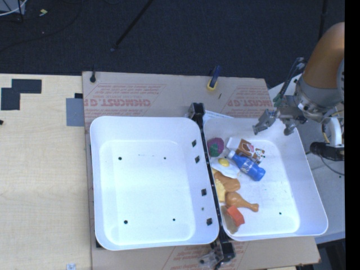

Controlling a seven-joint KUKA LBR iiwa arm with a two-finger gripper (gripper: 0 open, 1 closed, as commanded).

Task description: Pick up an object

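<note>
Cardboard-covered bench: two-finger gripper (275, 123), fingers apart and empty, hovers at 1 o'clock of the light, rigid blue plastic bottle (248, 167); grasp its mid-body crosswise.

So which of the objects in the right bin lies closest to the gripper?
The brown packet, at the top of the pile. It lies nearer the gripper than the blue bottle and purple ball.

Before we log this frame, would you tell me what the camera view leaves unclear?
- Pincer, above the right bin's far rim: too small and blurred to tell its state.
- Brown packet: print too small to read.
- Yellow toy: shape unclear, part hidden by the blue bottle.
- Arm: cut off at the right.
</note>
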